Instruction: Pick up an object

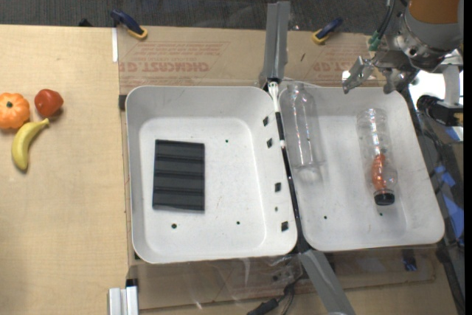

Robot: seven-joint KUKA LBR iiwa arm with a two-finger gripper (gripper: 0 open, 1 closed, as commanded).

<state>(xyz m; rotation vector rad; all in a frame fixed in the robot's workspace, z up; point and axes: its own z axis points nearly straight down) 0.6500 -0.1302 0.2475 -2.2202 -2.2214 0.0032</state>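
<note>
In the right bin (413,225) lie two clear plastic bottles. One bottle (300,130) rests along the bin's left wall, and the other bottle (377,156) has a black cap and an orange-red inside, lying at the middle right. A black ridged block (178,175) sits in the left bin (140,232). My gripper (375,74) hangs above the right bin's far edge, its fingers spread open with nothing between them, some way beyond the capped bottle.
A banana (25,144), an orange (12,111) and a red fruit (49,102) lie on the wooden bench at the far left. Two clamps (129,24) (325,29) hold the cardboard behind the bins. A grey divider (276,48) runs between the bins.
</note>
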